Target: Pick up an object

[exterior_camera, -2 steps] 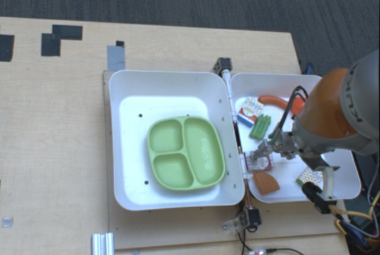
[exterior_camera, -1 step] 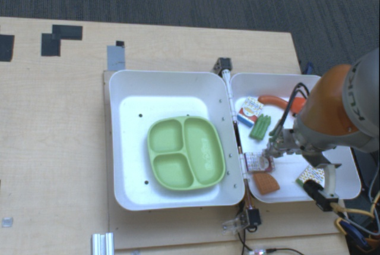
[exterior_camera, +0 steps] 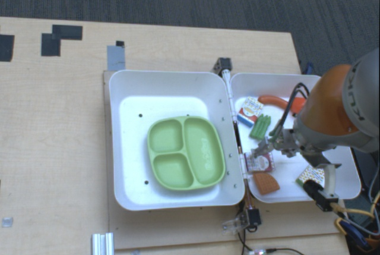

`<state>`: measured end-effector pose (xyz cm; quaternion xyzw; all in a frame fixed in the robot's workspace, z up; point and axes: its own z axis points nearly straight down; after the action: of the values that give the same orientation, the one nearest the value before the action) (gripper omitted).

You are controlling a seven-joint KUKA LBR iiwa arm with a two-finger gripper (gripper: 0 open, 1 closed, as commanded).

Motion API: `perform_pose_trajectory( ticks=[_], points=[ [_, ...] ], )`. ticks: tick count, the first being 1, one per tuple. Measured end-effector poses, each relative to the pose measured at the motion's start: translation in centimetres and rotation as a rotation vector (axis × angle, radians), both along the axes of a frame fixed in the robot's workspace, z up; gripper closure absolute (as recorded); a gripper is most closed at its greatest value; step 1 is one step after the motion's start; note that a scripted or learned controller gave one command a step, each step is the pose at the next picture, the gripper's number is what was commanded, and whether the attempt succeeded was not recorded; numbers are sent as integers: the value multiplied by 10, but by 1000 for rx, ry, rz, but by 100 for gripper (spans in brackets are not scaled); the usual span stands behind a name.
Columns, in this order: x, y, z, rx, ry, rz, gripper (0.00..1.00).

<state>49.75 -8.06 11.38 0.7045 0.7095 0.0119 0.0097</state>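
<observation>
My gripper (exterior_camera: 261,159) hangs low in the right bin (exterior_camera: 350,188), finger state unreadable, over a small packet (exterior_camera: 259,162) at its seven o'clock corner; nothing lifted yet.

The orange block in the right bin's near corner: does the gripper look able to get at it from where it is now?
Probably yes: the orange block lies uncovered just beside the gripper, nothing stacked on it.
</observation>
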Motion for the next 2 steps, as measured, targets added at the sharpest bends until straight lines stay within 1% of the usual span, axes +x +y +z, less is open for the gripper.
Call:
perform_pose_trajectory(
  ticks=[1, 2],
  points=[
    [1, 1, 10, 0, -3, 4, 100],
    [1, 1, 10, 0, -3, 4, 0]
  ],
)
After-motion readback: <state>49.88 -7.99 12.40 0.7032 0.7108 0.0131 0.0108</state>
